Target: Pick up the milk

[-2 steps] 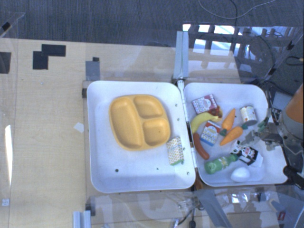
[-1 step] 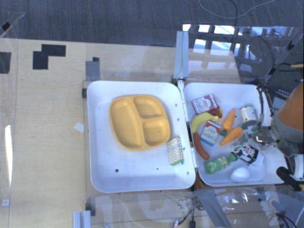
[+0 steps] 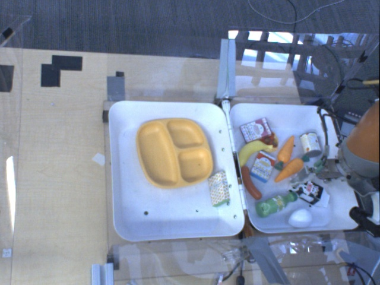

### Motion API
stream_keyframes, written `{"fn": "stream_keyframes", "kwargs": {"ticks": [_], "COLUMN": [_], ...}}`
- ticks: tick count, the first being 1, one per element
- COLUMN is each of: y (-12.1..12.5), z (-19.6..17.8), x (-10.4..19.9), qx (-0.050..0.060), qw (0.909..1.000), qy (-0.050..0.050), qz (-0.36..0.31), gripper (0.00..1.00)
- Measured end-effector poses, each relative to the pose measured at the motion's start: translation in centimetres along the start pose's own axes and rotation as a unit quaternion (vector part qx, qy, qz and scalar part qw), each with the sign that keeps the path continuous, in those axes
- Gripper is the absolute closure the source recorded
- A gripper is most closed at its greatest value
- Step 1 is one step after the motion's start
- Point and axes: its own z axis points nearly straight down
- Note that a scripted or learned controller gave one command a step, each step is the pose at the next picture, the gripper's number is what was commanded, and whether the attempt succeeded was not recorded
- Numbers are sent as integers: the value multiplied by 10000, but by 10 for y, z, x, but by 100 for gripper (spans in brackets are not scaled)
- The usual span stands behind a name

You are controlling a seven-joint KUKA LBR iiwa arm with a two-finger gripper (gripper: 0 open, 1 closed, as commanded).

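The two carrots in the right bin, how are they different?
The upper carrot points up and away, nearly upright in the view, while the lower carrot lies more sideways. The upper carrot sits between the banana and the can; the lower carrot lies nearer the gripper. Both are orange with green ends.

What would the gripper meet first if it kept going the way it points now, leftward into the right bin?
Probably the lower orange carrot, lying just off the gripper tip in the right white bin. Depth is unclear, so it might pass above it.
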Motion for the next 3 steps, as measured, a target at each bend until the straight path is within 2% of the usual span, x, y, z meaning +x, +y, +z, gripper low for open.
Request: {"fn": "stream_keyframes", "kwargs": {"ticks": [1, 2, 3], "y": [3, 7, 8], "z": [0, -1, -1], "x": [-6, -7, -8], "qx": [-40, -90, -102], "qw": [9965, 9818, 9697], "qy": [-1, -50, -74], "qz": [-838, -1895, -2439], "gripper": [0, 0, 0]}}
